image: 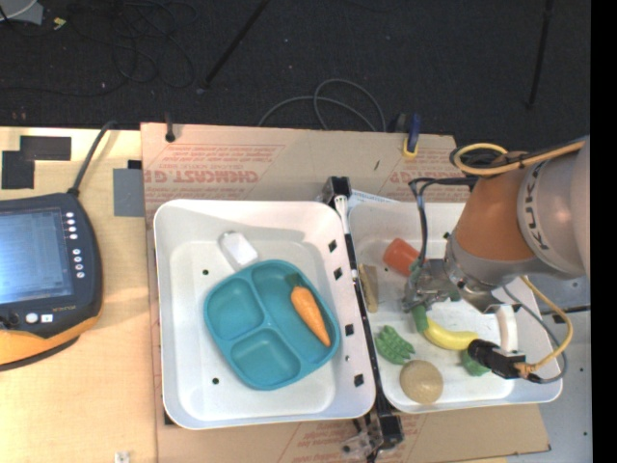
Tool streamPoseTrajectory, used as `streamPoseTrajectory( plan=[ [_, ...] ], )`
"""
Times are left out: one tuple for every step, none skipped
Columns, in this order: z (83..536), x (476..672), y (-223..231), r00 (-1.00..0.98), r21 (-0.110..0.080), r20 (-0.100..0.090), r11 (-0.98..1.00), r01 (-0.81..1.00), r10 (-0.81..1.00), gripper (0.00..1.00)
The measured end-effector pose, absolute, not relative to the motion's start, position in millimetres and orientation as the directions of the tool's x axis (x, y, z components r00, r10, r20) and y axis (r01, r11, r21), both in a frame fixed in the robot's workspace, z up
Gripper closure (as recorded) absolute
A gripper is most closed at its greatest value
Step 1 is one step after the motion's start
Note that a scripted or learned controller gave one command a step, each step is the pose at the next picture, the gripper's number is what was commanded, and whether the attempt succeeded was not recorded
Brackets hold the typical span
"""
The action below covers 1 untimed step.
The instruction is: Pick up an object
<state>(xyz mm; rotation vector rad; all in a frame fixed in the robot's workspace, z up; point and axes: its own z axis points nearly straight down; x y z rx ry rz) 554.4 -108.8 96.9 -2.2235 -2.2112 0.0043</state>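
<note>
A: How is the gripper (421,295) placed?
B: It is lowered into the right bin (540,394), just above the banana (451,336); whether anything is clasped cannot be told.
A: And around it?
B: A red piece (400,255) lies farther, a green toy (393,343) and a ball (421,381) nearer. A carrot (310,314) rests on the tray (253,334) in the left bin (193,394).

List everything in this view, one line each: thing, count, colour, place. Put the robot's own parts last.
bins: two, white, side by side on the bench
divided tray: one, teal, in the left bin
carrot: one, orange, in a tray compartment on the right side
small white piece: one, white, left bin, above the tray
red-orange item: one, right bin, upper part
banana: one, yellow, right bin
leafy green: one, green, right bin, lower left
round item: one, beige, right bin, near front edge
handheld screen: one, dark, left of the bins
arm: one, grey with orange band, over the right bin
tool: one, low beside the banana
</note>
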Motion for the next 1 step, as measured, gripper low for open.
streamPoseTrajectory(
  plan=[
    [193.0,559.3,-26.3,-0.008,0.005,0.003,0.008,1.0,1.0,1.0]
  ],
)
